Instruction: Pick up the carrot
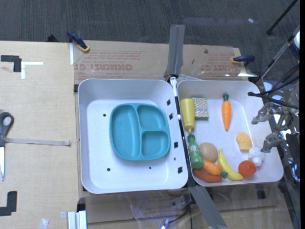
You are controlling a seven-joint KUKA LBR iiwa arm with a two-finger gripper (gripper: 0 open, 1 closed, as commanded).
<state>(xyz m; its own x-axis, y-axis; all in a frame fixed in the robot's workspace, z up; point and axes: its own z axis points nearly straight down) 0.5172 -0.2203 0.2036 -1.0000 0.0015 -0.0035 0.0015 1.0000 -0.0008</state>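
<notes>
lying well left of the gripper [270, 126] and a little farther up the right bin [267, 175], the carrot [226, 112] runs lengthwise up the camera view, green top away, tip toward the near rim. fingers [267, 112] look spread, grasping nothing.

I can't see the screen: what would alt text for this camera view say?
A toy carrot lies untouched in the right white bin among other toy foods, including a banana and a yellow bottle. The robot's gripper sits at that bin's right edge. The left bin holds a teal divided plate.
</notes>
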